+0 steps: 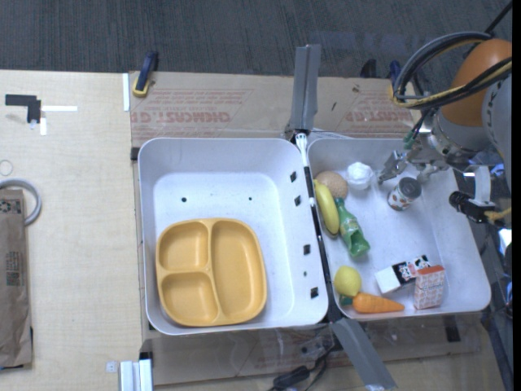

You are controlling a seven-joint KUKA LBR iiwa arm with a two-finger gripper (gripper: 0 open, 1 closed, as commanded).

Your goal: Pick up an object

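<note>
The right bin (456,243) holds several items. A yellow banana (326,208) lies beside a green bottle (352,230) along its left wall. Behind them are a brown round fruit (332,182) and a white crumpled piece (359,172). A lemon (348,280) and a carrot (377,304) rest at the front, next to a black-and-white carton (400,273) and a pink box (429,287). My gripper (396,167) hangs over the bin's back right area, just above a small brown-and-silver can (401,194).
The left bin (163,169) holds a yellow divided plate (211,271). A grey divider post (306,88) rises between the bins at the back. The arm with its cables (472,88) fills the upper right. A blue-and-yellow tool (146,73) lies on the cardboard behind the left bin.
</note>
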